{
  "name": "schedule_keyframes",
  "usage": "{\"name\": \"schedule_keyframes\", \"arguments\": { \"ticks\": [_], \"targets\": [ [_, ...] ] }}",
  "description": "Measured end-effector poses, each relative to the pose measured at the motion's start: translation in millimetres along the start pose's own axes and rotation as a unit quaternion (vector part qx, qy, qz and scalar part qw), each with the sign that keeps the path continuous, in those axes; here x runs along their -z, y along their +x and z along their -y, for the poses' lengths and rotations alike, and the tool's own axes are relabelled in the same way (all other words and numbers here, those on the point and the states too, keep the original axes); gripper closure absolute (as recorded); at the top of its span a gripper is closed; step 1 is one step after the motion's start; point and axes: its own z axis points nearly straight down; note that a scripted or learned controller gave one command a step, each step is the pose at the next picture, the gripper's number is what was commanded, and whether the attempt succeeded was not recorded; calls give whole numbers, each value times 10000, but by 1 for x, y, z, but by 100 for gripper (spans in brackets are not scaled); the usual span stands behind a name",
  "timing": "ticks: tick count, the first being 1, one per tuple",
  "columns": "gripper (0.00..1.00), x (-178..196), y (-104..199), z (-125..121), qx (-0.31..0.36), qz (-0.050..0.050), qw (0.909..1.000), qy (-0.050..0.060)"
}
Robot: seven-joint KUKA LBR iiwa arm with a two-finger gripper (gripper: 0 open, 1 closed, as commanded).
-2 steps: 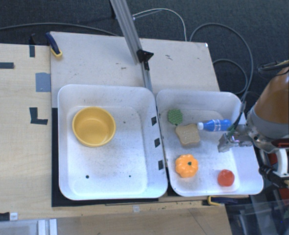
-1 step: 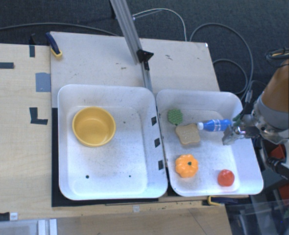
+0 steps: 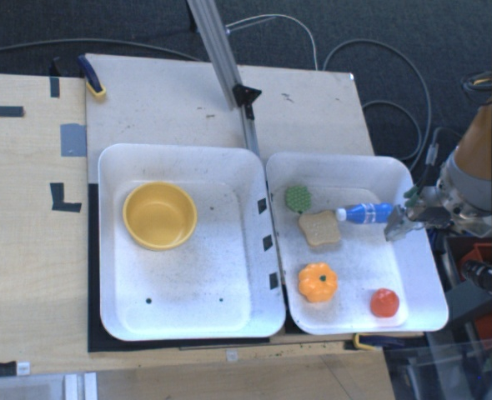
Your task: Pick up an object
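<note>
Blue bottle (image 3: 369, 214) lies in the right bin (image 3: 417, 261), touching a tan sponge (image 3: 319, 229). Gripper (image 3: 399, 221) sits at the bottle's right end; whether it is spread or pinching cannot be told.

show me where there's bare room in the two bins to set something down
Most room is in the left white bin: its floor right of and below the round yellow bowl. The right white bin is crowded: green scrubber, tan sponge, blue bottle, orange pumpkin, red ball. One small patch lies between pumpkin and ball.
</note>
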Motion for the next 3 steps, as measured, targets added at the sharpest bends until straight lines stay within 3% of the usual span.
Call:
{"name": "schedule_keyframes", "arguments": {
  "ticks": [3],
  "targets": [
    [100,14,170,-29,32,-13,10000,16]
  ]
}}
